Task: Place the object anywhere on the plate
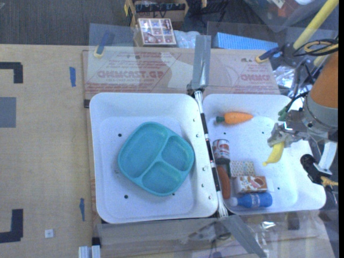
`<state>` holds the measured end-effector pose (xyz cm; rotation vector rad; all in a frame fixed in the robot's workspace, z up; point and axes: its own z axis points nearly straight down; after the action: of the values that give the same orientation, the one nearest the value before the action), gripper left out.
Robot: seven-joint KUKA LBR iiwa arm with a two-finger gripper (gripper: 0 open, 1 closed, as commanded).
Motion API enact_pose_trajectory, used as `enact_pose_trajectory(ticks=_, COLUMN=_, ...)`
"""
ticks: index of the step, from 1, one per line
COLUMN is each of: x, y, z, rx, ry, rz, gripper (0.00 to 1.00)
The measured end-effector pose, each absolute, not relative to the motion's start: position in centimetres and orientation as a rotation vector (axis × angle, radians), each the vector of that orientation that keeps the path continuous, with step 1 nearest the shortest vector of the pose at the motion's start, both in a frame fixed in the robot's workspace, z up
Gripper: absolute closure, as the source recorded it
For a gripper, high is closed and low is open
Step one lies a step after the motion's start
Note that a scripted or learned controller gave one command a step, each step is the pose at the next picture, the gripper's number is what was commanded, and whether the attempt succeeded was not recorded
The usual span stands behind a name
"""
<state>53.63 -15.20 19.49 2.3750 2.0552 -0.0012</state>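
Counting one plate [156, 158], two bins [107, 112]

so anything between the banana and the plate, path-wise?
Only the two bins' adjoining walls. The banana lies in the right bin by the gripper; the teal plate sits in the left bin. The can, boxes and carrot lie along that side, low enough to clear.
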Motion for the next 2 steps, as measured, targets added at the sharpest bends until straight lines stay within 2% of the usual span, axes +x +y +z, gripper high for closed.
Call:
enact_pose_trajectory(ticks=1, x=60.3, y=-8.7, z=18.5, rx=2.351, ry=2.081, rz=0.000, gripper=1.00)
enact_pose_trajectory(ticks=2, x=56.2, y=-0.8, z=18.4, rx=2.148, ry=2.297, rz=-0.003, gripper=1.00)
